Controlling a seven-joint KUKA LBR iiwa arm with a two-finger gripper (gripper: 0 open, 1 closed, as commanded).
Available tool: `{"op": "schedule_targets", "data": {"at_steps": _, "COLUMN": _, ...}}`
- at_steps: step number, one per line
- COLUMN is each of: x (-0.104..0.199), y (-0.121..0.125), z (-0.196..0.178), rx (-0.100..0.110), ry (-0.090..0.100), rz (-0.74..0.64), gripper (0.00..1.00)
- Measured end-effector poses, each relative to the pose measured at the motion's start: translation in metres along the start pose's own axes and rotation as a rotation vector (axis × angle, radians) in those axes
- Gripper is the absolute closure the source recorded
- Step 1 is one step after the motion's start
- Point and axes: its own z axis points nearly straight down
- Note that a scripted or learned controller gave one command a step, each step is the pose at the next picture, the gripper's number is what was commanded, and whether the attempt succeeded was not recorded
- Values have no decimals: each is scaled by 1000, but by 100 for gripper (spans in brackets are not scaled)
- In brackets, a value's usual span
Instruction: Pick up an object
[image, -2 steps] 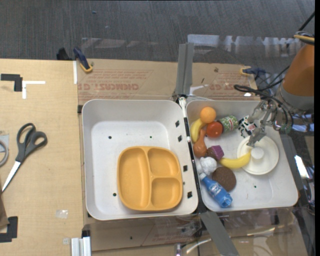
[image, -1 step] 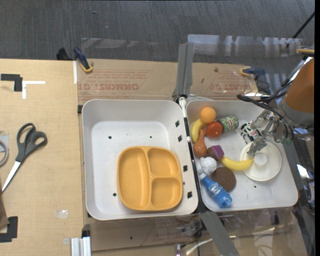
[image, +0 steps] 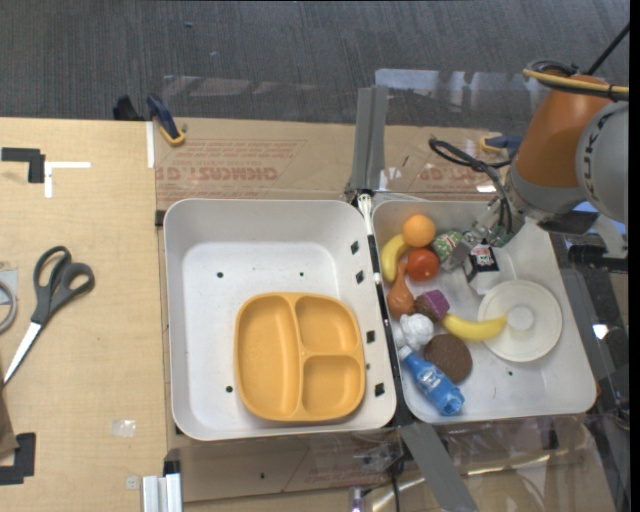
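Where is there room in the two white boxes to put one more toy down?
Left bin: bare floor along its back wall and left side, around the yellow divided tray. Right bin: a bare strip at the front right, between the white plate and the front rim. Its left side is crowded: bananas, orange, tomato, blue bottle.

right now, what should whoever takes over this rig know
Gripper: low in the right bin, near its back edge; whether its fingers are open or shut cannot be made out, and nothing is seen held.
Right bin: orange, tomato, two bananas, blue bottle, brown ball, white plate.
Left bin: yellow divided tray.
Done: arm is at the bin.
Left: grasp and lift one object.
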Motion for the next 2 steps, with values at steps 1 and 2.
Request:
{"op": "schedule_targets", "data": {"at_steps": 1, "x": -6, "y": 2, "z": -16, "rx": -7, "ry": -20, "rz": -2, "gripper": 100}}
{"op": "schedule_targets", "data": {"at_steps": 2, "x": -31, "y": -26, "z": -178, "rx": 16, "ry": 25, "rz": 117, "gripper": 100}}
